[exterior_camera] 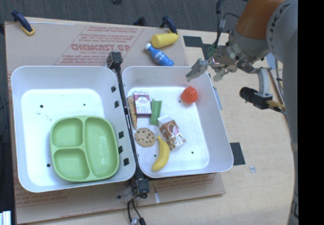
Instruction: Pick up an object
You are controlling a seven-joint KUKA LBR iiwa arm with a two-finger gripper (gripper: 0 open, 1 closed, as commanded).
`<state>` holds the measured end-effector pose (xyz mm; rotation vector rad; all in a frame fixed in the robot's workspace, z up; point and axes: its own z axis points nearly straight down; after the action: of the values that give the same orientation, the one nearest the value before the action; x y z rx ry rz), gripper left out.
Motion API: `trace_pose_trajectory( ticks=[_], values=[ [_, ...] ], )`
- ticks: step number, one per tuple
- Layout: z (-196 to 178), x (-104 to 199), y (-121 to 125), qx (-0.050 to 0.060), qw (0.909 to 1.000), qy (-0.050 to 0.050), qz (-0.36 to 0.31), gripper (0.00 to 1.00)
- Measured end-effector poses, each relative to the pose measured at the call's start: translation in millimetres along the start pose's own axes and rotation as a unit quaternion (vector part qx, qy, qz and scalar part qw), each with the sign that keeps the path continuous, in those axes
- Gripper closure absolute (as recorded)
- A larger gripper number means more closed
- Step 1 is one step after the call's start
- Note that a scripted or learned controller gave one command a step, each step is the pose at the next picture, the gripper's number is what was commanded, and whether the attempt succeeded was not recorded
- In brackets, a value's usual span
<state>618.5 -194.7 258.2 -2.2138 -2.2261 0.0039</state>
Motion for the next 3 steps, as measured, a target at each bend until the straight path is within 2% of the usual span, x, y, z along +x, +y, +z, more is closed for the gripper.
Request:
trace_pose_trajectory(
  ticks=[1, 2, 3],
  values=[
    [161, -14, -60, 0.002, 1.0000, 0.001, 0.000, 0.00],
    [149, -14, -58, 0.001, 1.0000, 0.000, -0.003, 1.00],
    [149, -14, -59, 0.001, 1.0000, 0.000, -0.003, 0.00]
  ],
)
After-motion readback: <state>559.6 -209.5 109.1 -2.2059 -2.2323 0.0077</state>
